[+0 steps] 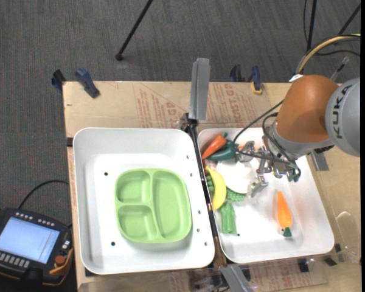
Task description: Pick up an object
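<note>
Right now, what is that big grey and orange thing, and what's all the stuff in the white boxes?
That big thing is a robot arm. A computer program moves it, and its job is to pick something up. At its end is a gripper, a little metal hand with two fingers. The camera sits above the bench and looks down at a slant, so you see everything from the top.

On the bench are two shallow white bins. The left bin holds a green plate with three sections. The right bin holds toy food: a banana, one carrot lying by itself, another carrot near the top, and some green pieces.

The gripper hangs over the right bin, above the toys. I can't see anything between its fingers.
</note>
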`<state>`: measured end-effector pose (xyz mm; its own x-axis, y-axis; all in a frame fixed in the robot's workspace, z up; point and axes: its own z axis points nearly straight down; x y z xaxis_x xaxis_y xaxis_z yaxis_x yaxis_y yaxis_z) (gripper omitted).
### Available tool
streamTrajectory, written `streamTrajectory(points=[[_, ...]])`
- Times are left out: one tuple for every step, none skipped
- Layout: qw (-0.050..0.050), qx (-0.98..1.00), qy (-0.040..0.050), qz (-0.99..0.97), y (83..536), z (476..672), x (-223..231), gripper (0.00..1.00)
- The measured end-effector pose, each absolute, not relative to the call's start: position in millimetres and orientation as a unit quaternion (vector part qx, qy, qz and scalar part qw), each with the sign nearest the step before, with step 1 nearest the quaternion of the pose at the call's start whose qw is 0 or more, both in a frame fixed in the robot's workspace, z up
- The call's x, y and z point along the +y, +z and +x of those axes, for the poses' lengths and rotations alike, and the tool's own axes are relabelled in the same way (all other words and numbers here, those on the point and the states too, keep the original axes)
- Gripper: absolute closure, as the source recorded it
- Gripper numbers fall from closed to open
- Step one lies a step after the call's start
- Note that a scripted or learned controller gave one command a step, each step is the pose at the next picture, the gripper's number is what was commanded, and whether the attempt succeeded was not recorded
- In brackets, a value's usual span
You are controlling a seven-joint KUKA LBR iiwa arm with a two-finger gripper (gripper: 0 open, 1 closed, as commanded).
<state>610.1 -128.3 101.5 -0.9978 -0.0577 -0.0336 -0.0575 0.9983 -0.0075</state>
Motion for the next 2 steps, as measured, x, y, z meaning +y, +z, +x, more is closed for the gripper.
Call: streamTrajectory(points=[[0.016,0.997,-0.0027,-0.077,101,580.3,-168,0.00],[0.016,0.998,-0.0034,-0.055,102,524.2,-192,0.00]])
